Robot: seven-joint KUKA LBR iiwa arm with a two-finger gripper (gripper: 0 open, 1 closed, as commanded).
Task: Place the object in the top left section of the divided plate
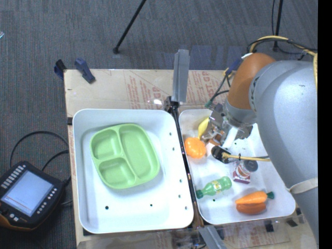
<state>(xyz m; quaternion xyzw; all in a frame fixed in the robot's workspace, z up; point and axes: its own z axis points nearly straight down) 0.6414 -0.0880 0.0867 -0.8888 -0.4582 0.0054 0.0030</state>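
The gripper (211,137) hangs low over the right bin (275,201) near its upper left corner, how far open I cannot tell, with an orange fruit (195,148) just beside its tip, while the green divided plate (124,155) lies in the left bin (129,217).

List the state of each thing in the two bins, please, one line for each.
divided plate: upright in the left bin, nothing in its sections.
orange fruit: resting in the right bin, beside the gripper.
green bottle: lying on its side.
carrot: lying flat.
small can: tilted.
banana: partly hidden by the gripper.
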